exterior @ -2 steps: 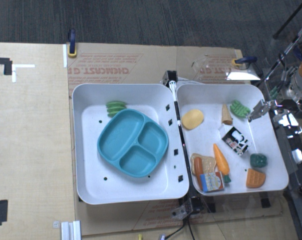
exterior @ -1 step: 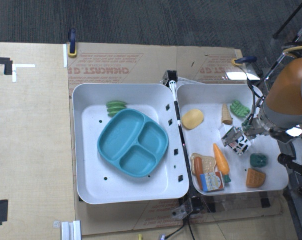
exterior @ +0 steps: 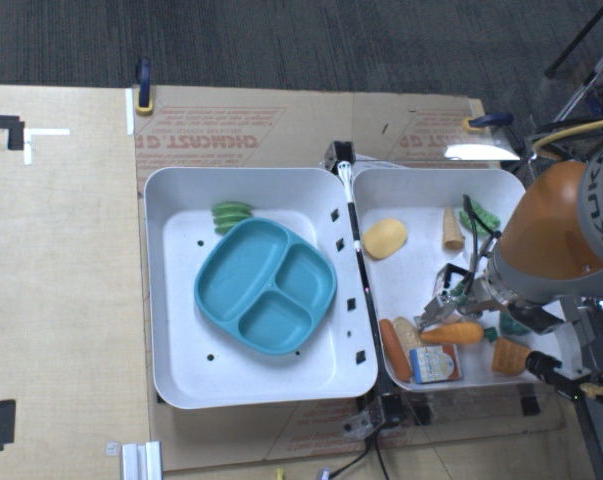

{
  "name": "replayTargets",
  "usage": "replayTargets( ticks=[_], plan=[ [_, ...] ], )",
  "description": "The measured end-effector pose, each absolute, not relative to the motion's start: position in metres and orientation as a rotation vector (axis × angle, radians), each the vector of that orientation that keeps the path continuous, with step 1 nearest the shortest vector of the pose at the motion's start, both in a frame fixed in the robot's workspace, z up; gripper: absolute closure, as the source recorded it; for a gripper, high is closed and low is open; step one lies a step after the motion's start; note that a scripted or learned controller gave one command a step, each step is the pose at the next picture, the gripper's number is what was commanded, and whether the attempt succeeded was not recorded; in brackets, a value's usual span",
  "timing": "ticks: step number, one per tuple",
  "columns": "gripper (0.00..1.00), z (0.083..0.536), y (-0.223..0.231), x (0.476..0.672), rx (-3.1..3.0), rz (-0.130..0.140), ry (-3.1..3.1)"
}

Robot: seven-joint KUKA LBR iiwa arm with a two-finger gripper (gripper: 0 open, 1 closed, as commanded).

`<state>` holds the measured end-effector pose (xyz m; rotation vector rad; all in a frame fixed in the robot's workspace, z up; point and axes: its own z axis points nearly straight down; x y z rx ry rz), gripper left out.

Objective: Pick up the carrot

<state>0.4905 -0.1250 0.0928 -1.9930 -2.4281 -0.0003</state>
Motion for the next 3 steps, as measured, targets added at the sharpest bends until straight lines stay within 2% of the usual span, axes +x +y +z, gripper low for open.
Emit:
replayTargets(
  ticks=[1,2,3],
  plan=[
    [0.00,0.092,-0.165,0.479,-1.675,-0.001,-2.658],
    [1.00,0.101,-0.166,0.481,-1.686,-0.003,-2.658],
    [1.00,0.151,-0.132,0.492,-2.028,-0.001,-2.405]
  ],
)
